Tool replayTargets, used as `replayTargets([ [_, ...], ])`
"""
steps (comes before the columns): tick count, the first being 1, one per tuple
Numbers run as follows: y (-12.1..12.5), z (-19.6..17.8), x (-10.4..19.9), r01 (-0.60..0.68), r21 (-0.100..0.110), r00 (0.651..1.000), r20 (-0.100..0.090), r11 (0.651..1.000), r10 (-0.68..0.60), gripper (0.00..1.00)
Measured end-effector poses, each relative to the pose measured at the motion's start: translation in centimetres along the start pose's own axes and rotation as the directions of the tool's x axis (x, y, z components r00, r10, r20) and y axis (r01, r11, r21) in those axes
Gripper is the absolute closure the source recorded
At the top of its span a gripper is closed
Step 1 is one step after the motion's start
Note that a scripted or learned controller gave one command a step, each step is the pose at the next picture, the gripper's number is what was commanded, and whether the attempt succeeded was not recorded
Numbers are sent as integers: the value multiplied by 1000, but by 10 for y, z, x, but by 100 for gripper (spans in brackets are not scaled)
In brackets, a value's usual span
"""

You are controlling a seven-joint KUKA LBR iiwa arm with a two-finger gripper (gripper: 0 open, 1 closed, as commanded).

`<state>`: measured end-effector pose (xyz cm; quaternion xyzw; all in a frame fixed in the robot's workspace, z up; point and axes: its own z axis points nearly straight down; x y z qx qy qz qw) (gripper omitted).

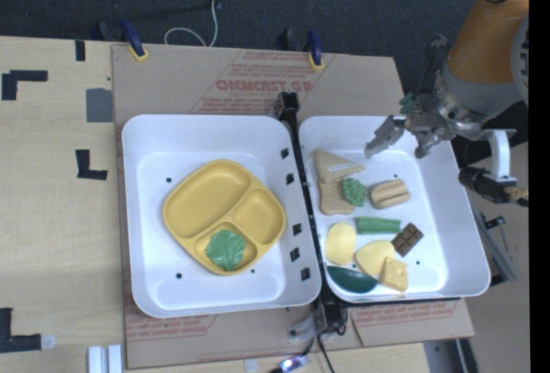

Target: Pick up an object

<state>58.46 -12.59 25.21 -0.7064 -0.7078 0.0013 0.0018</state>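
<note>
Nearest the camera, in the right bin (468, 234): a dark teal curved piece (351, 279) at the front wall, then a yellow wedge (394, 274) and a rounded yellow lump (373, 257), touching one another, smooth and glossy like moulded plastic. Just behind, a pale yellow oval (340, 242), a small brown ridged block (406, 239) and a green stick (377, 225) lying roughly left to right. Further back, a tan bun-shaped roll (388, 192), long axis also left to right, beside a bumpy green floret (352, 191) resting on a flat beige slab (330, 184).

In the left bin (137, 191): a yellow compartment tray (210, 199) set at a slant, with a green leafy piece (227, 248) in its nearest compartment.

Farthest back, over the rear right of the right bin: the gripper (404, 139), fingers splayed apart, nothing between them, apparently raised above the bin floor, though height hard to judge from this slant. From there, the roll just toward the camera and slightly left — probably the nearest candidate, best pinched across its short width. All other pieces forward and left of the claw.
</note>
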Motion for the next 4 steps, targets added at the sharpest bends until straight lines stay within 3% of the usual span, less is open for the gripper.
replayTargets([
  [1, -4, 159, 23, -1, 0, 1000, -1, 1000, 1, 0],
  [2, 51, 169, 20, 0, -1, 1000, 1, 1000, 0, 0],
  [3, 49, 160, 20, -1, 3, 1000, -2, 1000, 1, 100],
  [4, -2, 66, 61, 1, -1, 1000, -1, 1000, -1, 100],
])
